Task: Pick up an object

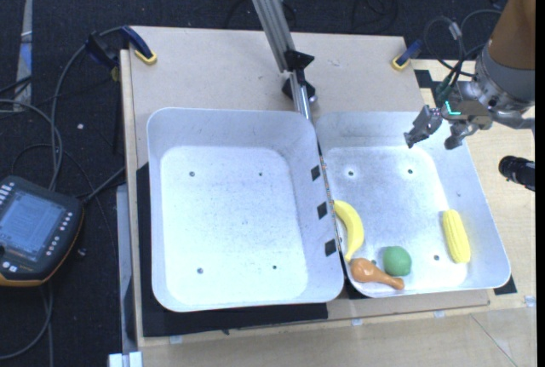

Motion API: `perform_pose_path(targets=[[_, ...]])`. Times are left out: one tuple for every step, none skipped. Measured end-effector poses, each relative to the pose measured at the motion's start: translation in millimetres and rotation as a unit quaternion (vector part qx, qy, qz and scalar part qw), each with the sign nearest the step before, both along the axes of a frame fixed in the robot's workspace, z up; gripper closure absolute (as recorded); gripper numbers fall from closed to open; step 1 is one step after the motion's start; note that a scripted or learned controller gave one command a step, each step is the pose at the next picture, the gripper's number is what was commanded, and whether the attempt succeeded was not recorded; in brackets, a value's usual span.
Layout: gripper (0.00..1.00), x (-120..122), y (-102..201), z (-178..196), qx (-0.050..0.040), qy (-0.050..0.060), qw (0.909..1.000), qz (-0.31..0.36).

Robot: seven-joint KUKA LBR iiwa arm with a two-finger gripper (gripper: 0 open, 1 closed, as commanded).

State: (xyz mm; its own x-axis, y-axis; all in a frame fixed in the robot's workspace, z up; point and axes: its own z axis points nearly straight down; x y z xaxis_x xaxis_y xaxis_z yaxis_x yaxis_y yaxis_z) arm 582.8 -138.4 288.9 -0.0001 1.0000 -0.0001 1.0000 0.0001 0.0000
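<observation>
Overhead, gripper (438,128) spread, nothing between — smooth curved banana (350,226), round green ball (396,260), ridged corn cob (456,236).

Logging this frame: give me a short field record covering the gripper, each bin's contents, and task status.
gripper: open, nothing between its fingers, above the far right part of the right bin
right bin: banana, green ball, orange drumstick-shaped toy, corn cob
item layout: all four lie in the near half, the banana against the left wall
left bin: no objects visible
task status: nothing picked up yet
</observation>
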Motion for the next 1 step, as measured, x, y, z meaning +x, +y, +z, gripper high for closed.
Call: perform_pose_path(targets=[[0.00, 0.0, 0.0, 0.0, 0.0000, 0.000, 1.0000, 0.000]])
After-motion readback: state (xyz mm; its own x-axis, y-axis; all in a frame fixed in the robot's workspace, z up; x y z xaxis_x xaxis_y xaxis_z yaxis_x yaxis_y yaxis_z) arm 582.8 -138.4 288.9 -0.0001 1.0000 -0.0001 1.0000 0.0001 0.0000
